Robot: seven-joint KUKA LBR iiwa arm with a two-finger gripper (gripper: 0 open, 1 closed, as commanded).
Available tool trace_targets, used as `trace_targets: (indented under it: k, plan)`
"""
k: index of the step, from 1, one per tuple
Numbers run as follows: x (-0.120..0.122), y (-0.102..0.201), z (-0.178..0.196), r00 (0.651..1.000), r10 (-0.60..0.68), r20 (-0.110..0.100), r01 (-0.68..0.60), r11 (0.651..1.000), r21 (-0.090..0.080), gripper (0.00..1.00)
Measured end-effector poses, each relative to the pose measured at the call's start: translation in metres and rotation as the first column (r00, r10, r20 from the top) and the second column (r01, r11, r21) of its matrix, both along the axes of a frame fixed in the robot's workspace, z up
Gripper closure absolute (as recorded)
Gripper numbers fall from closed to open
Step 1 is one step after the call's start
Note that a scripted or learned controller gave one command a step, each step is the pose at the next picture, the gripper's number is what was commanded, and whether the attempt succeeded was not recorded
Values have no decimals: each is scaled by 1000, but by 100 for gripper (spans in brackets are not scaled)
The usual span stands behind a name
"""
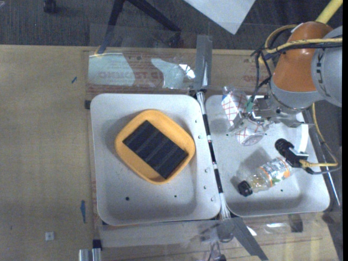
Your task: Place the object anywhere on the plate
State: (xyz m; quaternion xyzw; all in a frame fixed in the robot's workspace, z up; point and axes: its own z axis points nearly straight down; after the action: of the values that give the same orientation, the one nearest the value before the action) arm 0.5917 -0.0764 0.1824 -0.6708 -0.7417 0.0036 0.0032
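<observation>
Pincer hung low over the far end of the R bin, arm coming in from the R side w/ its orange band above the wrist. From my feed I couldn't tell if the pincer was released or clenched, as the wrist hid it. Nothing visibly gripped.

Directly at the pincer, touching or just under it (couldn't say which), lay a crumpled packet, white w/ red check print, partly clear film toward the near side. It was in the R bin, well apart from the plate.

Nearer the cam in the same bin, a clear plastic bottle lay on its side, black cap pointing L.

L bin held the orange plate, approx. centre. A black ridged slab lay flat on it.
</observation>
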Motion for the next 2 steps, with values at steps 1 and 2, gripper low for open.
trace_targets:
  k: [1,2]
  plan:
    - [13,77,1,994,113,5,-113,994,1,100]
    - [4,148,3,987,160,6,-160,987,2,100]
